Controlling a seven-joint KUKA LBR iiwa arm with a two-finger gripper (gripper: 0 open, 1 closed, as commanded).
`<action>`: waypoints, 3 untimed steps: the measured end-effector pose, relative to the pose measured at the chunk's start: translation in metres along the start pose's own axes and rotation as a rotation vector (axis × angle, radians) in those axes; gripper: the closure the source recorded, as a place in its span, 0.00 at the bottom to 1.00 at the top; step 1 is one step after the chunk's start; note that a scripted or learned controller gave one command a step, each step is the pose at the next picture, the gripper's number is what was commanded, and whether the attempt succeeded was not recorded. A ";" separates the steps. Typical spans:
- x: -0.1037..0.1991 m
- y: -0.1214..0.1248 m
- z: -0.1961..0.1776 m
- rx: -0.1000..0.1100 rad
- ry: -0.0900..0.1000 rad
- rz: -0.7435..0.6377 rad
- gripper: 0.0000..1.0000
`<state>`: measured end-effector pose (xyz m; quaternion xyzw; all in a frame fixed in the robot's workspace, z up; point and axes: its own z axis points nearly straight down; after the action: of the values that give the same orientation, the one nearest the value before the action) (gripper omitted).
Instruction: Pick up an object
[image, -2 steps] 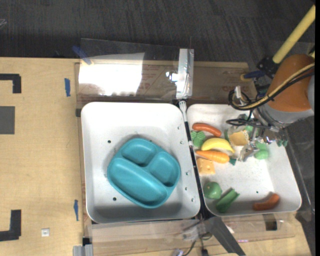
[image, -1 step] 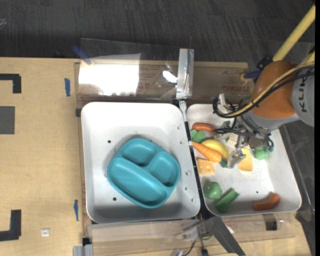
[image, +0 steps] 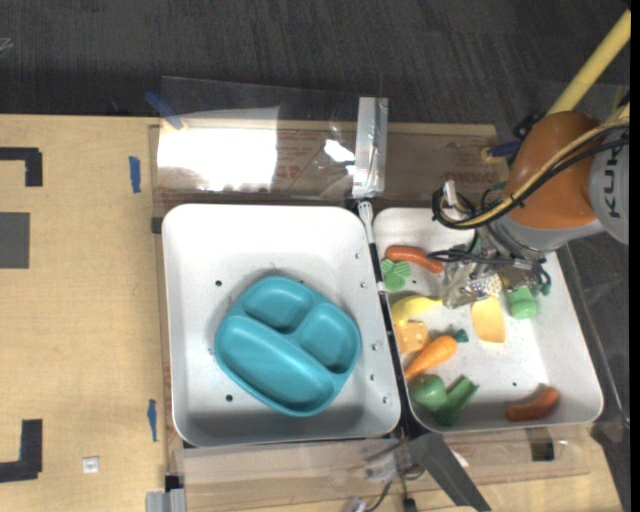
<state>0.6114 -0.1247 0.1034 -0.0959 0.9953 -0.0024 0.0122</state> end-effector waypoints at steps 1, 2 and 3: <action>-0.060 -0.007 -0.113 -0.001 0.004 -0.035 1.00; -0.037 -0.061 -0.063 -0.011 0.018 -0.368 1.00; -0.046 -0.070 -0.051 -0.011 0.013 -0.541 1.00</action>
<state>0.6686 -0.1848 0.1558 -0.3584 0.9335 -0.0008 0.0044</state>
